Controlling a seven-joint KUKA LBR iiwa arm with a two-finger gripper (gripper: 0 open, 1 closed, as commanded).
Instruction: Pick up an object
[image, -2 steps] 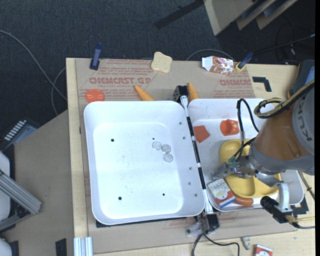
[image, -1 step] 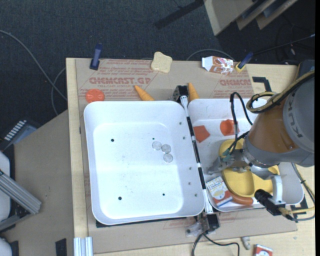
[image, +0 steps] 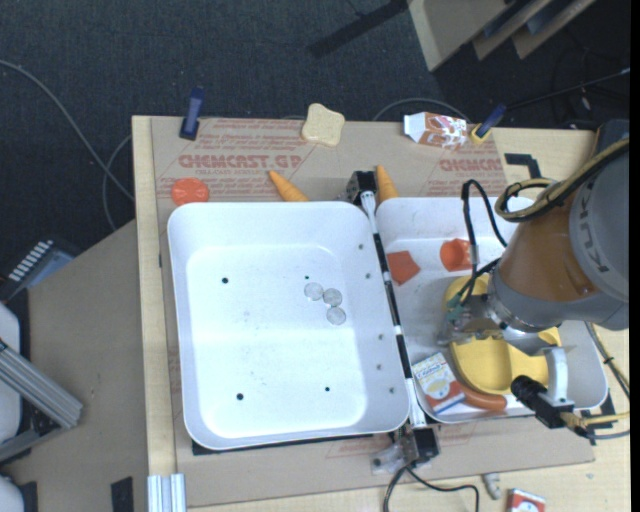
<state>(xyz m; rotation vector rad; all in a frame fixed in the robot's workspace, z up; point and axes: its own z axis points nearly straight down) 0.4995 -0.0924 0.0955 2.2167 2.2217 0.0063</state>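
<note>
The right bin (image: 420, 212) holds an orange block (image: 402, 266), a smaller orange piece (image: 455, 254), a yellow curved object (image: 487, 366), a small printed carton (image: 434, 377) and a red sausage-shaped toy (image: 479, 401). My arm comes in from the right and covers much of this bin. The gripper (image: 463, 318) hangs low over the bin's middle, just above the yellow object's upper edge and right of the orange block. The wrist hides its tip. The left bin (image: 182, 240) holds three small greyish discs (image: 326, 301) near its centre.
On the bench behind the bins lie a bread-shaped toy (image: 323, 124), two carrot-like pieces (image: 288, 187), an orange disc (image: 188, 190), a blue clip (image: 191, 113) and a white wrapper (image: 437, 129). Black cables (image: 475, 205) loop over the right bin's far side.
</note>
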